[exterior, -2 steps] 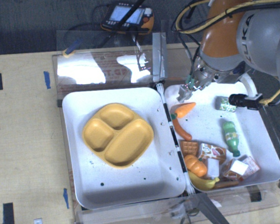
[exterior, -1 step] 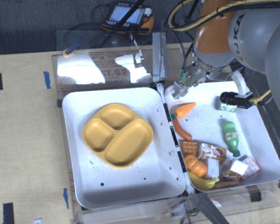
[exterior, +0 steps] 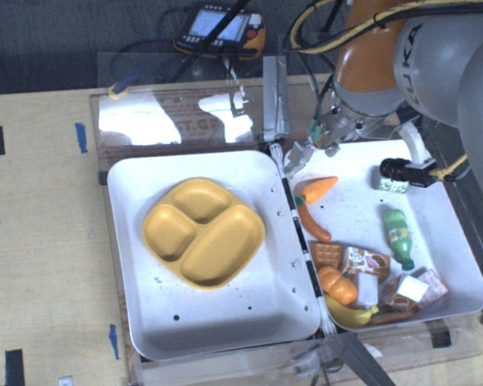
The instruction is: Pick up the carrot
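Banana (exterior: pixel 350 313) at right bin (exterior: pixel 455 236) front edge, amid packet clutter. Carrot (exterior: pixel 319 189) at bin's back-left, by divider wall. Gripper (exterior: pixel 319 137) just above carrot; jaw state cannot tell. Risk: fingers hit wall, or carrot slips sideways.

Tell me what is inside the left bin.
The left bin holds one yellow three-compartment plate, nothing in its sections. A few dark specks dot the bin floor. Whatever lies under the plate is covered.
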Action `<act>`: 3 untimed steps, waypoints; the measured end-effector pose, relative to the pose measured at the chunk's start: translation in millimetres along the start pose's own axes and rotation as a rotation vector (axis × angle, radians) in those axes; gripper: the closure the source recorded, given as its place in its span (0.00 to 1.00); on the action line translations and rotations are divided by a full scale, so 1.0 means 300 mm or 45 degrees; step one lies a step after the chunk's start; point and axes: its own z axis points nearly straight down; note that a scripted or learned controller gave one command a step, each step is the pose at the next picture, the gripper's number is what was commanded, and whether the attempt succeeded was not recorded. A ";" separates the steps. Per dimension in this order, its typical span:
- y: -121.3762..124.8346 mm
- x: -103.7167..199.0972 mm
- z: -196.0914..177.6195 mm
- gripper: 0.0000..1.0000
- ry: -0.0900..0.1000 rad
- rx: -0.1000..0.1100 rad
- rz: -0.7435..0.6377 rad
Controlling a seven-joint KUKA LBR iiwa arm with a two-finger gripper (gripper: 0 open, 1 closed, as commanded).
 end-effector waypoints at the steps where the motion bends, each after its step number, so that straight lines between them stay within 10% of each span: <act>1: -0.183 -0.063 0.002 0.00 0.005 0.012 0.437; 2: -0.192 -0.021 0.001 0.00 0.005 0.012 0.420; 3: -0.268 -0.158 0.333 0.00 0.002 0.005 0.569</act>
